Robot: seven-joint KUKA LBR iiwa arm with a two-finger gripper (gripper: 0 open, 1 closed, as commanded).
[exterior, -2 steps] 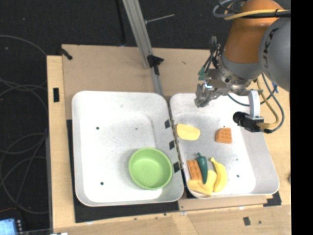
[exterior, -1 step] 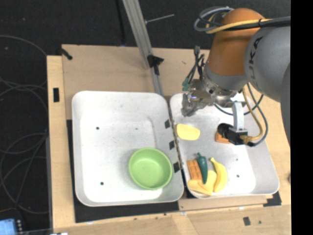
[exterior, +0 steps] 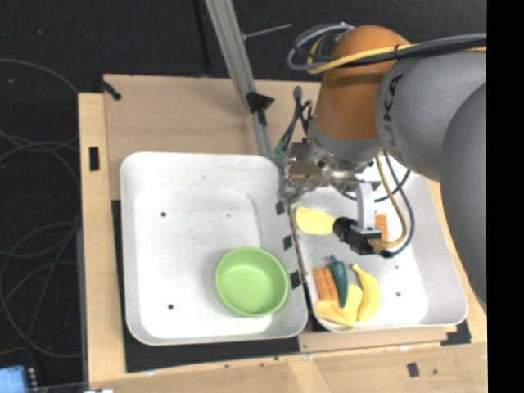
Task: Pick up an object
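Observation:
My gripper [exterior: 332, 211] hangs over the near left part of the right bin [exterior: 426, 301], under the arm's orange band [exterior: 360, 88]. A pale yellow object [exterior: 313, 220] shows right at the gripper, close to the wall between the bins; I cannot make out whether it is gripped or lying in the bin. Nearer the front of this bin lies a cluster: an orange block [exterior: 325, 283], a green pepper [exterior: 340, 278], a banana [exterior: 369, 293] and a yellow piece [exterior: 332, 313]. A green bowl [exterior: 251, 281] stands in the left bin [exterior: 164, 195].
A slanted metal pole [exterior: 237, 64] rises behind the bins to the top of the view. Cables [exterior: 393, 219] loop off the wrist over the right bin. The wooden bench [exterior: 164, 113] surrounds both bins.

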